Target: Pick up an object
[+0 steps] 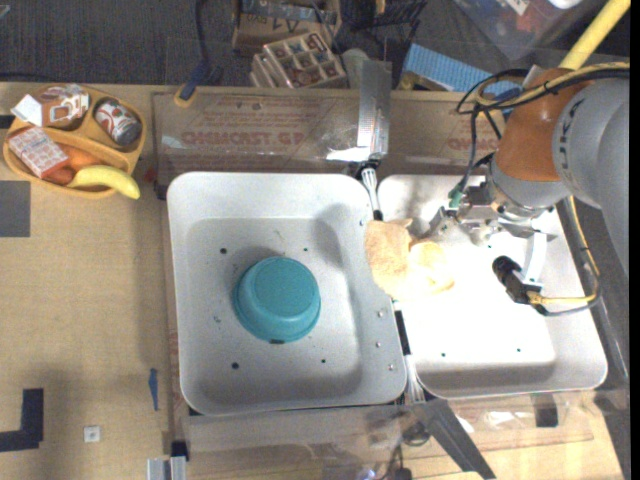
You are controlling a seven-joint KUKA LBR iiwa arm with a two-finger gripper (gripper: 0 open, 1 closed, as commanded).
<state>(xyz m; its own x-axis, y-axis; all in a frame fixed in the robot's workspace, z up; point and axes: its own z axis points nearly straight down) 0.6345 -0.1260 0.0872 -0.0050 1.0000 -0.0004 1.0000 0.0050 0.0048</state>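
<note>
The gripper [470, 218], its grip state impossible to tell, hangs over the right bin [500, 353] just beside the pale yellow lumps [405, 258] at the bins' shared wall, which could block a clean grasp

One camera was fixed above the surface [80, 318] and looked down at a slant, far enough off to take in both bins: the left bin [200, 208] and the right bin [560, 358]. Floor clutter lay along the far edge, and the arm [590, 138] reached in from the right.
</note>
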